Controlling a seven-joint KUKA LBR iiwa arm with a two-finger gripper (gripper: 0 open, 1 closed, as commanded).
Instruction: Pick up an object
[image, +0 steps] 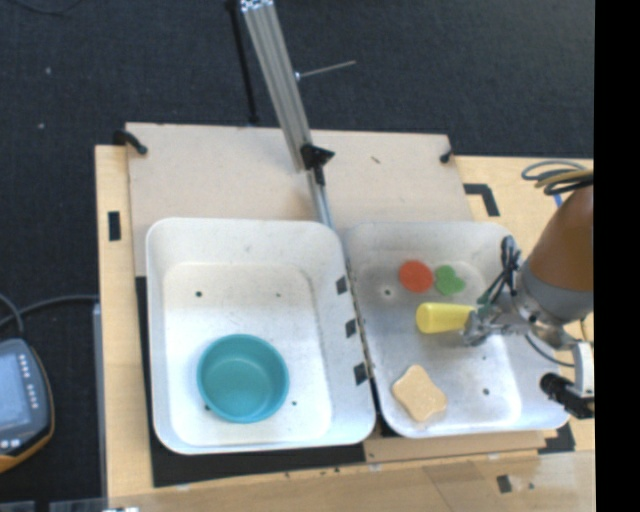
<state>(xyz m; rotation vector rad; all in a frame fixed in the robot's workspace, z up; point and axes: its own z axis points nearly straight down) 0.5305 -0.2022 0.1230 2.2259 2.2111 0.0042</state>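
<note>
Tan sponge (419, 393) below; yellow cylinder (443, 317) touching fingers (476, 328), their state impossible to tell.

Left bin (175, 262): wide bare floor for me; the teal bowl (243, 377) alone blocks its near part.
Right bin (400, 243): crowded around me. The yellow cylinder (441, 317) lies just beside my gripper (476, 330), red ball (416, 276) and green ball (449, 281) past it (touching each other, I think).
Near floor: tan sponge (418, 393), open floor to its right.
Between bins: a slanted metal post (285, 85) rises behind.
</note>
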